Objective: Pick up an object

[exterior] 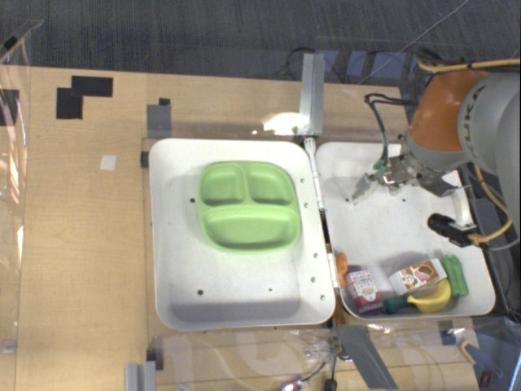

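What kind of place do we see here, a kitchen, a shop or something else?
Most likely a robot test bench in a lab, not a kitchen. Two white bins sit on a wooden bench, a robot arm reaches in, and the food looks like toys, such as a banana.

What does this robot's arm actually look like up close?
A thick, rounded grey arm with a glossy orange band above the wrist. Black cables loop along it. It ends in a small metal two-finger gripper with a spot of green.

Floor: dark grey ribbed carpet [203, 15] along the far side.
Bench: pale wooden tabletop [73, 235], black L-shaped tape mark [81, 94] at far left.
Screen: clear plastic panel [12, 177] at the left edge.
Post: grey metal upright [312, 92] far of centre.
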